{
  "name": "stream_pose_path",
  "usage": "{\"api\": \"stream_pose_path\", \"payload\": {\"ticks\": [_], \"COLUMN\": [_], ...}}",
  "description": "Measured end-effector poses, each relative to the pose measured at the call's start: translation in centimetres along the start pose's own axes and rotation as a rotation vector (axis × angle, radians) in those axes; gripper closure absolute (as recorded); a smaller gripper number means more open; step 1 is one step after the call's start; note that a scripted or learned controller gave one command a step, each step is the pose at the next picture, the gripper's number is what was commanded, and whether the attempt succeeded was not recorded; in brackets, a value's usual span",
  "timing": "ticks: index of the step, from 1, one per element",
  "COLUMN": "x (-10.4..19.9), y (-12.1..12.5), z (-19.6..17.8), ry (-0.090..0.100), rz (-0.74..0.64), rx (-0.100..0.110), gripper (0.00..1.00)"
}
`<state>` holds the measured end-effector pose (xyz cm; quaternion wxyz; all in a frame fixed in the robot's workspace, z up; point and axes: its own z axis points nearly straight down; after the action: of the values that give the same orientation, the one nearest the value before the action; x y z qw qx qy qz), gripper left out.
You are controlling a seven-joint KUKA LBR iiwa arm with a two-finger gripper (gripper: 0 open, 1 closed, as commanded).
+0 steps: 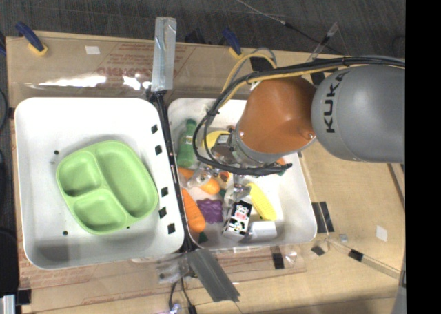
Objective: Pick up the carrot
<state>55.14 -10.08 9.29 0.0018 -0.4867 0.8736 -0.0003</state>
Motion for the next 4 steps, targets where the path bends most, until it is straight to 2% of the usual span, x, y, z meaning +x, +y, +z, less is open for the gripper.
{"api": "stream_pose_path", "payload": {"ticks": [1, 2, 3, 4], "x": [-0.2, -5.9, -8.3, 3.0], "y": [0.0, 7.9, 14.0, 6.9], "z": [-1.0, -10.3, -10.2, -9.9], "ry": [-0.001, -0.003, 0.001, 0.004], "rz": [-0.004, -0.037, -0.088, -0.268], "rx": [0.000, 0.004, -0.004, -0.001], "gripper": [1.00, 1.00, 1.00, 1.00]}}
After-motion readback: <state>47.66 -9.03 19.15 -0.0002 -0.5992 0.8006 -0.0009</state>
